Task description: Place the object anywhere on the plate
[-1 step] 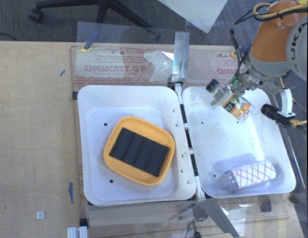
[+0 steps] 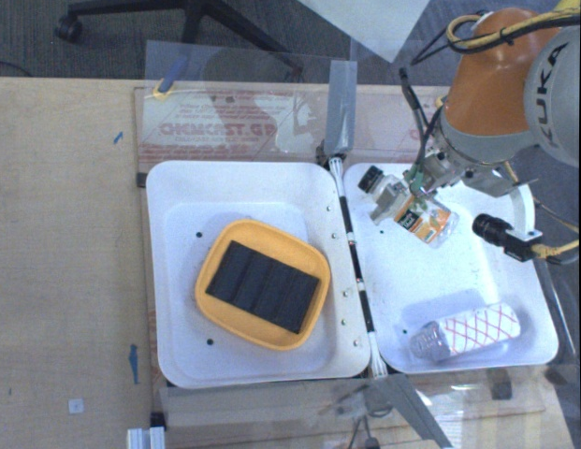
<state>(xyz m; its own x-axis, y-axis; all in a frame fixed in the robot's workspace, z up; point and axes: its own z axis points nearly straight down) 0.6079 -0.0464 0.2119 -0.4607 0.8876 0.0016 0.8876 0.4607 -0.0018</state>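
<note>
Plate [image 2: 263, 282] sits in the left bin [image 2: 173, 204], yellow, with a dark rectangular pad covering most of its top; nothing else rests on it, so the placement is not yet done. The right bin [image 2: 538, 340] holds two items: a small orange-and-white packet [image 2: 428, 223] near the far left part of the bin, and a clear bottle with a red-and-white checked label [image 2: 466, 332] lying on its side along the near wall. The gripper [image 2: 409, 197] is at the far left part of the right bin, directly over or against the packet. The packet appears to be the object being handled, but the view does not settle whether it is between the jaws or merely beside them, and whether the jaws stand apart or together cannot be told. Judged from this layout, the task is at the pick stage. Remaining steps: confirm a secure hold on the packet, lift it clear of the bin wall, carry it left across the divider between the bins, and release it on the plate.
</note>
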